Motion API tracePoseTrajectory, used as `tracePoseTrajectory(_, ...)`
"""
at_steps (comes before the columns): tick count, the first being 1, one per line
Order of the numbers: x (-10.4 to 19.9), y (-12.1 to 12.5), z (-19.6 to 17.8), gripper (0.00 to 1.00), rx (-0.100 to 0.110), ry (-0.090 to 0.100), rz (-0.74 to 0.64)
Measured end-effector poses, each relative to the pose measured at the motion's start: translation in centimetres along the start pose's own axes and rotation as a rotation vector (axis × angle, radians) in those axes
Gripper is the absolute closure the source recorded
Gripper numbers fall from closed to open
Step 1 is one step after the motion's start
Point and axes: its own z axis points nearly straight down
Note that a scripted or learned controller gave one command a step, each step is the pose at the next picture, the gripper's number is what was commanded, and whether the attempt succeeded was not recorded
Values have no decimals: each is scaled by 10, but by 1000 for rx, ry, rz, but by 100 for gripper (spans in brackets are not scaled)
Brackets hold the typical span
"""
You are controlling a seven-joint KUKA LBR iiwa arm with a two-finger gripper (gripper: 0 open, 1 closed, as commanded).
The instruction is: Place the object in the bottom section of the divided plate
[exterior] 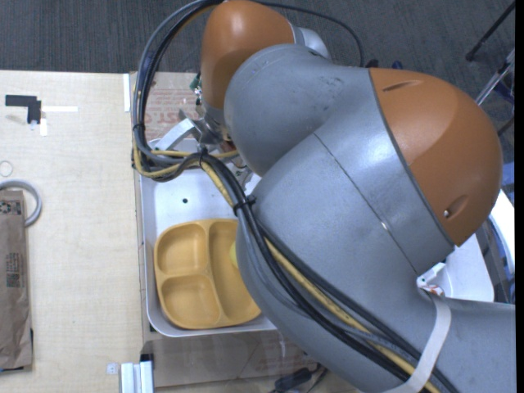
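A yellow divided plate (201, 275) lies in the near end of a white bin (168, 199). Its three sections show as bare yellow plastic, with its right edge hidden under the arm. The grey and orange arm (344, 187) covers most of the view and reaches over the far end of the bin. The wrist region (209, 129) sits above the bin's far part among black and yellow cables. A small pale yellow patch (235, 256) shows at the arm's edge beside the plate; I cannot tell what it is.
A wooden benchtop (70, 219) spreads to the left, with a brown paper bag (12, 277) at its left edge and a black marker (23, 105) near the far left. Cables (151, 150) loop over the bin's far left corner.
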Motion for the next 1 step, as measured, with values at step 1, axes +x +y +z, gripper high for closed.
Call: tracePoseTrajectory(1, -1, 4, -9, 100, 0, -2, 7)
